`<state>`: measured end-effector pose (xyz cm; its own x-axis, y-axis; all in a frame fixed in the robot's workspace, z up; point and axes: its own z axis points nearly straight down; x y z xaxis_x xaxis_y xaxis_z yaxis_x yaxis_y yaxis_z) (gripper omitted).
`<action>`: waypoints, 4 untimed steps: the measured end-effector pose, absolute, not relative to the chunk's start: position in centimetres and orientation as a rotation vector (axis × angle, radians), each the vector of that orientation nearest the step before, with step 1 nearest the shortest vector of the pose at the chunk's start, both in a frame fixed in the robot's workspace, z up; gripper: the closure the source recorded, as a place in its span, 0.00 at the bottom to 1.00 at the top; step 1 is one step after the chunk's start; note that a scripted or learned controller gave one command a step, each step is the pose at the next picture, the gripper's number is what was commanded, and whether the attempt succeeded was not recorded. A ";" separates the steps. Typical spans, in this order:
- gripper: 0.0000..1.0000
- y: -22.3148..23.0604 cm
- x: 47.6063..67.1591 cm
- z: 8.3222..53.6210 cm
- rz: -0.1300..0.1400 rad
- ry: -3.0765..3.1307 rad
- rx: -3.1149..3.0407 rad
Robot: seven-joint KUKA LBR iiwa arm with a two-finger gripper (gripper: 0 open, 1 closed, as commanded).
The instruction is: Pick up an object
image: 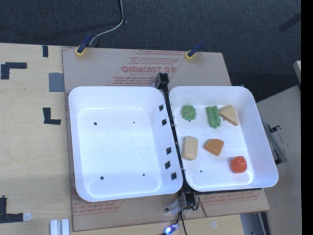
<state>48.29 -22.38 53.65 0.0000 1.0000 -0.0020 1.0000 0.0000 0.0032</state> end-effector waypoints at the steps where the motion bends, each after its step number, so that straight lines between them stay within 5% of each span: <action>1: 0.00 -22.3 49.4 47.6 -0.005 2.226 2.224; 2: 0.00 -20.0 48.4 52.0 0.003 2.221 2.215; 3: 0.00 -22.5 48.4 47.6 -0.005 2.221 2.225; 4: 0.00 -20.6 48.4 51.1 0.002 2.221 2.216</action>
<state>48.42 -20.64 51.10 -0.0021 1.0000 -0.0018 1.0000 0.0022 0.0035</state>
